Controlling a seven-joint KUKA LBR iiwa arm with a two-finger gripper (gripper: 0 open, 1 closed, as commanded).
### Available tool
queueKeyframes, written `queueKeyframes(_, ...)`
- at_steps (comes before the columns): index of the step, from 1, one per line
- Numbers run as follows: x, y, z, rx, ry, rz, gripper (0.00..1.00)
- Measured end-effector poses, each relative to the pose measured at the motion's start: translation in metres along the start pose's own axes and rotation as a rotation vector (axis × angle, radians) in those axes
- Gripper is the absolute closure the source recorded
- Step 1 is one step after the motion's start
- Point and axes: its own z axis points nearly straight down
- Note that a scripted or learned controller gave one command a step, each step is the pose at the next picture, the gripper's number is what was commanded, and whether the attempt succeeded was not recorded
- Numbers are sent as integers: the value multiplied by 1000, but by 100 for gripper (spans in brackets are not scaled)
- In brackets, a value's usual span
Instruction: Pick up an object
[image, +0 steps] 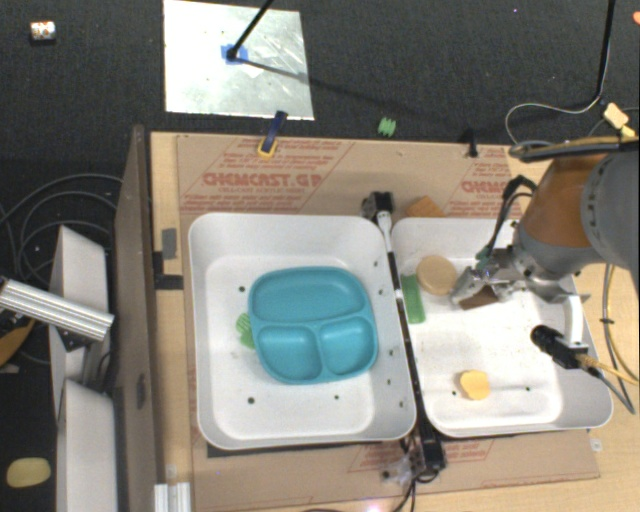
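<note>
Open floor in right bin (585, 405) around yellow piece (474, 384) — left bin (215, 330) crowded by teal tray (312, 323)

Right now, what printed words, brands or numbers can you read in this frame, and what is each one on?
"CHEMCAST GP", red print on the brown board under the bins, left of centre.
A second red print on the same board, near the arm, seems to repeat that mark, but it is partly covered and blurred.
Finer red lines around both prints: too small to read.
Nothing readable on the white bins, blue tray or gripper.

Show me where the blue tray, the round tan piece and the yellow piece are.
blue tray (300, 300), camera view, its large upper compartment.
round tan piece (436, 274), camera view, its top face.
yellow piece (474, 384), camera view, its middle.
</note>
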Motion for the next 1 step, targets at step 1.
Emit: queueKeyframes(1,66,45,-95,-9,2,-11,100)
